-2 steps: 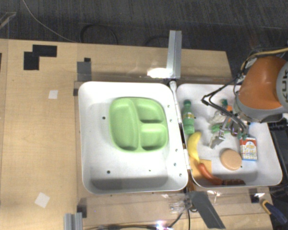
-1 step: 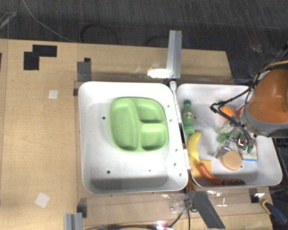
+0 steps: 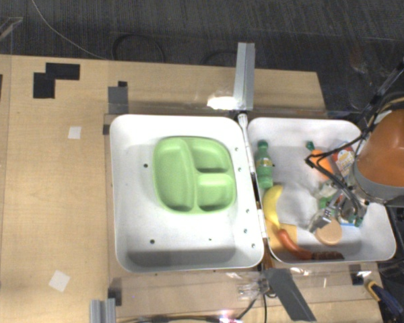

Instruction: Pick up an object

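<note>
Task's thing not fixed by name; several candidates lying in the right bin (image 3: 384, 251). Round tan disc-like item (image 3: 329, 234) at about five o'clock in that bin, just beside the gripper (image 3: 333, 210), toward its six o'clock. Yellow banana (image 3: 273, 205) against the bin's left wall at about eight o'clock, curved, with an orange-red carrot-like piece (image 3: 288, 239) touching its lower end and a dark red-brown piece (image 3: 326, 254) along the bottom wall at six o'clock. Green bottle (image 3: 263, 165) with a yellow label lying near the left wall at ten o'clock, cap toward twelve. Small green bit (image 3: 310, 145) near the top wall, and an orange-and-white packet (image 3: 344, 158) at about one o'clock, partly under cables. Gripper low inside the bin, right of centre, tangled in wires and blurred; fingers too cluttered to judge, so whether open, closed or gripping anything cannot be told. Orange band (image 3: 390, 157) of the arm bulging in from three o'clock. Left bin (image 3: 131, 180) touching the right one, carrying a pale green divided tray (image 3: 192, 173) slightly above centre. Desk (image 3: 47, 200) of light wood around both.
</note>
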